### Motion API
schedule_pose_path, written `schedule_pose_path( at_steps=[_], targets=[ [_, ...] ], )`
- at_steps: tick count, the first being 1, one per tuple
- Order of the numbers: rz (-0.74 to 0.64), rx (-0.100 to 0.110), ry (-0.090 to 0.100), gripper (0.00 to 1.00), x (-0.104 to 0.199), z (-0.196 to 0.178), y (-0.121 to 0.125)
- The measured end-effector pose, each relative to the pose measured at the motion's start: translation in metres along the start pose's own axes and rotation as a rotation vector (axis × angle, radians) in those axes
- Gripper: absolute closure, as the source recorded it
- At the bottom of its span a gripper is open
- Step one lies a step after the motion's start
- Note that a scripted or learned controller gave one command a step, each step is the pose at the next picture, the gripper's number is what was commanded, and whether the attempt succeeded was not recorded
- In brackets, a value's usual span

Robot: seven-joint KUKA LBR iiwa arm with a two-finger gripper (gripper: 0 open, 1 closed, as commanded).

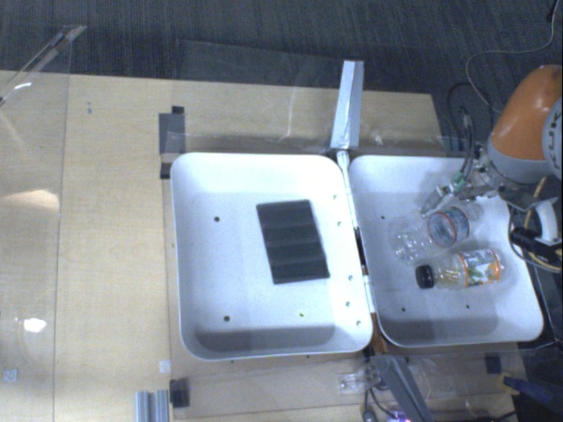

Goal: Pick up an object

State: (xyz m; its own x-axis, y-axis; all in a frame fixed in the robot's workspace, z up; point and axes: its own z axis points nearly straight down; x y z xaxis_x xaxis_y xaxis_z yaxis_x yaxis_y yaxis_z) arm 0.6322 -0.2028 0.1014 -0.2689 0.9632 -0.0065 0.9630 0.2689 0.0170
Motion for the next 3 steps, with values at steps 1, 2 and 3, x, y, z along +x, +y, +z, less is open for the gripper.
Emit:
schedule_pose_path(
  at_steps=[1, 2, 3],
  targets=[
    [-0.073, 0.007, 0.003, 0.00, 0.008, 0.012, -0.033],
    [-0.109, 0.005, 0.002, 0.00, 0.029, 0.011, -0.073],
    [-0.107, -0.004, 0.000, 1.00, 0.029, -0.002, -0.069]
  ],
)
